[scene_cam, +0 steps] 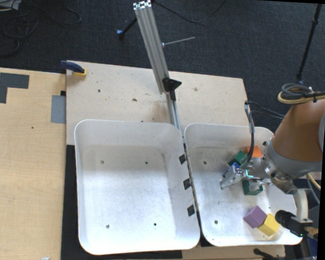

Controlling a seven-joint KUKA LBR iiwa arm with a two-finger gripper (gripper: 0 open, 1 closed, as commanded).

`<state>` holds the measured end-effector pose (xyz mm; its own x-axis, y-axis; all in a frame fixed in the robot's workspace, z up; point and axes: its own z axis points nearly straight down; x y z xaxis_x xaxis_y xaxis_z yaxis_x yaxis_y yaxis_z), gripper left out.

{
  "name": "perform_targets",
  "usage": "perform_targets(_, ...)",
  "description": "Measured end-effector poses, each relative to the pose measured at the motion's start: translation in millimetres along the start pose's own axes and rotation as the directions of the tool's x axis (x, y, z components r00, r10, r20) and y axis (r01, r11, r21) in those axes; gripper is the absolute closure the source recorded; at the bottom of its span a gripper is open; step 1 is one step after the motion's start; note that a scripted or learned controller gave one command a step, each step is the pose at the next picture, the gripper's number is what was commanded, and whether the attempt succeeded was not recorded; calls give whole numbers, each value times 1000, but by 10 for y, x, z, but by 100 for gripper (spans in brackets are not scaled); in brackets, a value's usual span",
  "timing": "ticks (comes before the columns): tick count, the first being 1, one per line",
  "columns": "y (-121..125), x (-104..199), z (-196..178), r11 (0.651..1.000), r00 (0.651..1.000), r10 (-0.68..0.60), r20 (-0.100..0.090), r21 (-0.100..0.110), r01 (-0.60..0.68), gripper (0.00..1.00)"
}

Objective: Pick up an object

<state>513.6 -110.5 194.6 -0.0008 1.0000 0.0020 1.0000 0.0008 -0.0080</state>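
Camera view: our arm [298, 136] reaches in from the right over the right bin [217, 141]. Gripper [232, 177] sits low in that bin, fingers pointing left; we can't tell whether they're parted or closed, too small and blurred. A green block [239, 158] and an orange piece [256, 152] lie just behind it, and another green piece [252, 187] is right beside it. Purple cube [254, 216] and yellow cube [269, 226] touch each other near the front right corner. Left bin [84, 143] is next to it.
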Motion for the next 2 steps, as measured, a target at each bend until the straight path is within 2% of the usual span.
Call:
perform_targets(1,7,-14,-19,1000,1000,5,1,-5,-5,0)
perform_targets(2,54,-79,573,1000,1000,2,0,1,-2,0)
